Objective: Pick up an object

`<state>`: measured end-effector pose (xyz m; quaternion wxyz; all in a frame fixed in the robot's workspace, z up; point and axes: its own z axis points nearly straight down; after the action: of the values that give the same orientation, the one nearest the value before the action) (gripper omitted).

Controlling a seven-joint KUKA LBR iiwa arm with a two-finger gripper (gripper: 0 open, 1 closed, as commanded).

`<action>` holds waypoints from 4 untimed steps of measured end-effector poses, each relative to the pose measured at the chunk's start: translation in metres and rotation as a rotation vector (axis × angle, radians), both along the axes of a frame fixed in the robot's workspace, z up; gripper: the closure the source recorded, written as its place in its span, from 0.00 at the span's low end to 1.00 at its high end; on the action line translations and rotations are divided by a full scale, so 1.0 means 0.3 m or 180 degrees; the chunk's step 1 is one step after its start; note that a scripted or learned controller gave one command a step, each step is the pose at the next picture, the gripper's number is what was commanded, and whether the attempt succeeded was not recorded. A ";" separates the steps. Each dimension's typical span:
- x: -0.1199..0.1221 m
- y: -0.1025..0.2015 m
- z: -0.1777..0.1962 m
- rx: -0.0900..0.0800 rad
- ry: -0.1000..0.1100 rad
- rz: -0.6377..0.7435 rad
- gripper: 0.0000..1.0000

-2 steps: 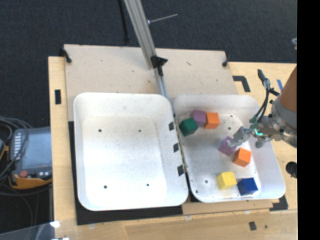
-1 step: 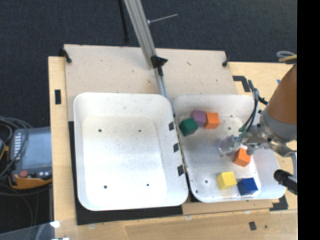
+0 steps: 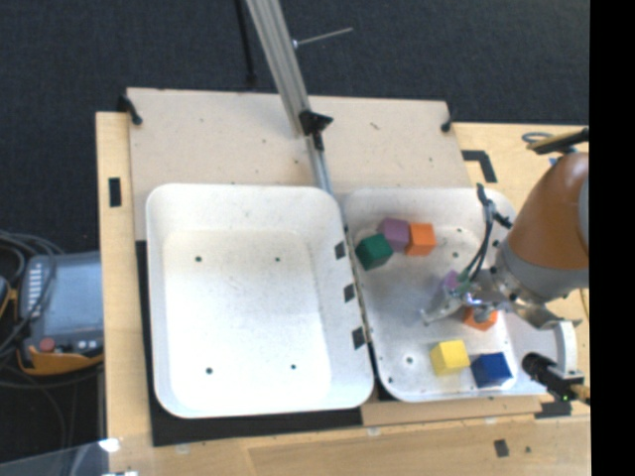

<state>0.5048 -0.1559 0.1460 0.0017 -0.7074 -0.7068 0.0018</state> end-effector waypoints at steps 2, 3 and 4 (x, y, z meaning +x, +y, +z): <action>0.008 -0.008 -0.122 -0.0007 -0.0042 -0.0024 1.00; 0.023 -0.014 0.023 -0.0006 -0.0034 0.0014 1.00; 0.049 0.010 0.202 -0.0007 -0.0041 0.0016 1.00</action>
<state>0.5195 -0.1527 0.2065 -0.0036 -0.7057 -0.7085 -0.0019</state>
